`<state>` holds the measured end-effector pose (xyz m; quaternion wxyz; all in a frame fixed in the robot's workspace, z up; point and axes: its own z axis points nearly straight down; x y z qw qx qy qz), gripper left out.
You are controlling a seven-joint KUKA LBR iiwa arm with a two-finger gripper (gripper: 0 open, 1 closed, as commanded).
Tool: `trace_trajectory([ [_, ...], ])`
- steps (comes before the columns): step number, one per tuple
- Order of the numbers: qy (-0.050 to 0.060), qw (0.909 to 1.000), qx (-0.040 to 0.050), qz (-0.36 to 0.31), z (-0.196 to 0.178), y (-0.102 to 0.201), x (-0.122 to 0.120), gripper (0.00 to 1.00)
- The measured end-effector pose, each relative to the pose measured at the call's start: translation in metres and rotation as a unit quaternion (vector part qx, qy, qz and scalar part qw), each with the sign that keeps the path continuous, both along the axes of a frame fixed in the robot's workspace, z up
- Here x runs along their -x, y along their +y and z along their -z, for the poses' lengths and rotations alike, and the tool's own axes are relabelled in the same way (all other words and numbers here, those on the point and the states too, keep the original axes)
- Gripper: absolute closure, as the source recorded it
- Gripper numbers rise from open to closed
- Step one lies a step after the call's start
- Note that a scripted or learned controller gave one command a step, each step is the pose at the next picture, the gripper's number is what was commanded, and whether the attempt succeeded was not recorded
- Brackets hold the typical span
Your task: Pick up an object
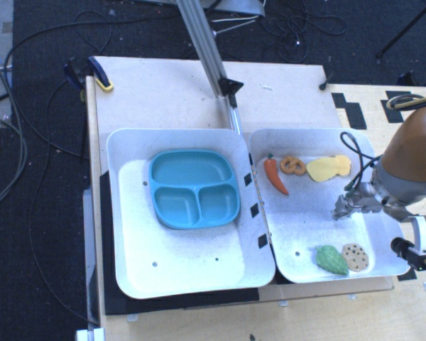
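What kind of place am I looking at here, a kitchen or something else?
Most likely a robotics lab, not a kitchen. A grey robot arm reaches over two white bins holding toy food, like a carrot, and loose cables trail across the dark floor.

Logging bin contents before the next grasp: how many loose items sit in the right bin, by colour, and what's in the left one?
Right bin:
Red/orange pepper: 1
Orange-brown pretzel: 1
Yellow piece: 1
Green item: 1
Tan cookie: 1
Left bin:
Blue divided plate: 1
Total: 6
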<state>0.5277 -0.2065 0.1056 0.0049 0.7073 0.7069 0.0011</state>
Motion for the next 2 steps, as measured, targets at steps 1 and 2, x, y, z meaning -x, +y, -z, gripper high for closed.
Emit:
trace_trajectory([
  [1, 0.002, 1.0000, -0.0020, -0.001, -0.059, 0.004, 0.006, 1.00],
  [2, 0.002, 1.0000, -0.0017, -0.002, -0.101, 0.006, 0.003, 1.00],
])
